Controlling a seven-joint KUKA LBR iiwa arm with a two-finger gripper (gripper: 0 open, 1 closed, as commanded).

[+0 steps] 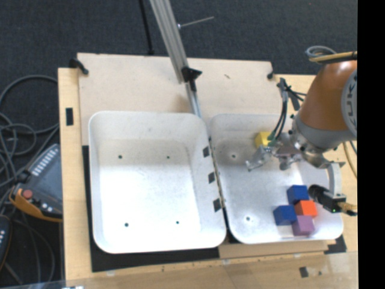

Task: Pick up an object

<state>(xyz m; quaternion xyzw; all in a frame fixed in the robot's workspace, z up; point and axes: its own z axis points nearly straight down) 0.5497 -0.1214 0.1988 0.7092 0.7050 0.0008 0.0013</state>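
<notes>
Yellow block (261,139) just behind and right of fingers (255,161) | right bin (234,131) | finger state: cannot tell | nothing seen held

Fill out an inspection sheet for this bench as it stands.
Surface: wooden bench bearing a left bin and a right bin.
Job's things: yellow block near the gripper; two blue blocks, orange block and purple block clustered in the right bin's near corner.
Clutter: nothing seen.
Grippers: gripper low over the right bin, beside the yellow block.
Cables: black cables on the floor at left.
Surroundings: dark carpet, handheld controller, metal rail.
</notes>
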